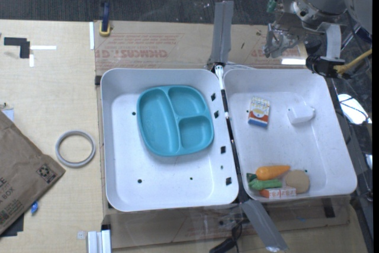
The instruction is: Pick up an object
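Gripper (277, 44) above right bin's (331, 127) far rim, finger state indiscernible; small carton (259, 111), white block (301, 115), possibly toy carrot (272, 172) inside; teal divided plate (176, 120) left.

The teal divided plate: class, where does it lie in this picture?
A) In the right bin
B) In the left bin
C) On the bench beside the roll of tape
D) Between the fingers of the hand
B. The teal divided plate lies flat on the floor of the left bin, while the small carton and the carrot sit in the right bin.
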Available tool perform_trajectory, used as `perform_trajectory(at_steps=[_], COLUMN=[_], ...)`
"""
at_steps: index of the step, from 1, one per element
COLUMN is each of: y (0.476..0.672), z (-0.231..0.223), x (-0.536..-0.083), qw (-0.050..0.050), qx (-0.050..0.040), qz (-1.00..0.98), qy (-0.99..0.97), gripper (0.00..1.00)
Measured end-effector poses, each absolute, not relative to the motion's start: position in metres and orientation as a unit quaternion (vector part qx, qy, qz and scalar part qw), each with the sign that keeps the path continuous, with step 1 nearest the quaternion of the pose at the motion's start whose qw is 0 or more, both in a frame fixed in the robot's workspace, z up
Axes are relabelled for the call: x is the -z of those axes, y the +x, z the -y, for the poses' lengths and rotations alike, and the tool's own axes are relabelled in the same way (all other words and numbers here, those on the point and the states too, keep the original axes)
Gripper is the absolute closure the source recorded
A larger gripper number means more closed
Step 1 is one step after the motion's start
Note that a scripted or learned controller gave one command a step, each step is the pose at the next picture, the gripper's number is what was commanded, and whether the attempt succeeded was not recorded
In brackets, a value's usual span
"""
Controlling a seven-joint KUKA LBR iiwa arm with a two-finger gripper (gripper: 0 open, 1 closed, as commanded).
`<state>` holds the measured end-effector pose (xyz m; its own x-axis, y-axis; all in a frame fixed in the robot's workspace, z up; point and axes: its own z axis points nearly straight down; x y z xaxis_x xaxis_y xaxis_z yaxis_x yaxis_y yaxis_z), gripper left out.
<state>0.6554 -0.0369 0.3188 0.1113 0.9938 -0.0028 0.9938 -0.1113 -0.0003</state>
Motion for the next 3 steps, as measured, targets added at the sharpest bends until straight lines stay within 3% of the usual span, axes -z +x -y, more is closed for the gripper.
perform_trajectory(at_steps=[1, 2, 3], y=[0.626, 0.626, 0.643], z=[0.008, 0.008, 0.063], x=[-0.218, -0.219, -0.199], qw=[-0.001, 0.000, 0.000], qx=[0.0020, 0.0019, 0.0018], qz=[-0.645, -0.645, -0.631], qy=[0.764, 0.764, 0.776], gripper=[1.00, 0.00, 0.00])
